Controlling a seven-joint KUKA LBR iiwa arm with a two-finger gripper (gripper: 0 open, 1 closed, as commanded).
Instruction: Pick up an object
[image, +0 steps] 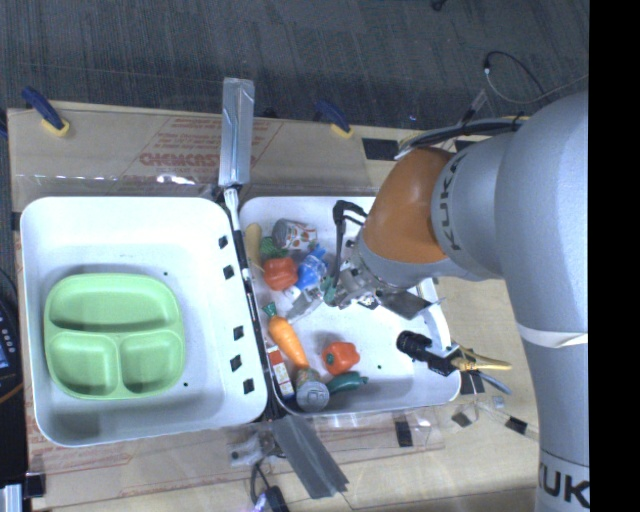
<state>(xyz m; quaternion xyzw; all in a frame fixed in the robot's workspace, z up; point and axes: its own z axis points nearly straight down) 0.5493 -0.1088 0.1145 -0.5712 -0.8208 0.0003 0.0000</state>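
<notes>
Right bin as landmark. Gripper low over its centre, among the toys, fingers hard to make out. Carrot left of centre; red pepper nearer the front wall; can at the back; possibly a blue item beside the gripper. Green tray in the bin to its left.

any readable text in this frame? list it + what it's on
"KUKA", reading down the grey arm beside its orange band.
"KU", cut off by the frame edge, on the arm's base.
Red print on the cardboard behind the bins: too blurred to read.
Label on the can in the right bin: too small to read.
</notes>
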